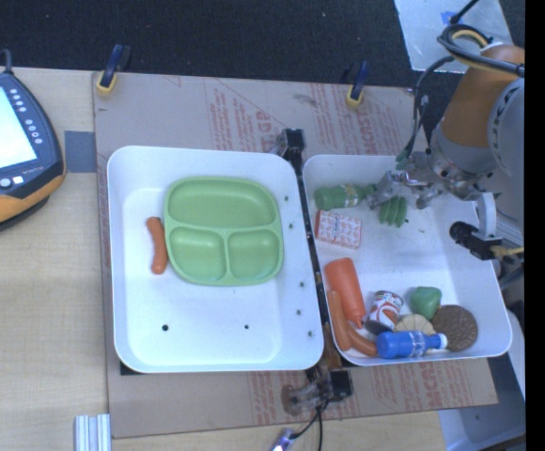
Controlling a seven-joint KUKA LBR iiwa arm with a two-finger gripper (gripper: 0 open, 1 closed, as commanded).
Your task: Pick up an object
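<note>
Now we see the gripper [397,188] low in the right bin [498,299], w/ its fingers closed on a green toy [393,211]; a green bottle [338,196] lies just left.

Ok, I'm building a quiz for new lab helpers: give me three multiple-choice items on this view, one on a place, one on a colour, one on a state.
1. Where does the green divided plate lie?
A. in the left bin
B. in the right bin
C. on the bare bench

2. What colour is the bottle at the near edge of the right bin?
A. yellow
B. blue
C. black

3. How does the plate sit?
A. flat, compartments up
B. upside down
C. on edge against the wall

Answers:
1 A: it rests inside the left bin, beside an orange sausage-shaped piece.
2 B: its body is blue with a white tip.
3 A: its three hollows face up.
</note>
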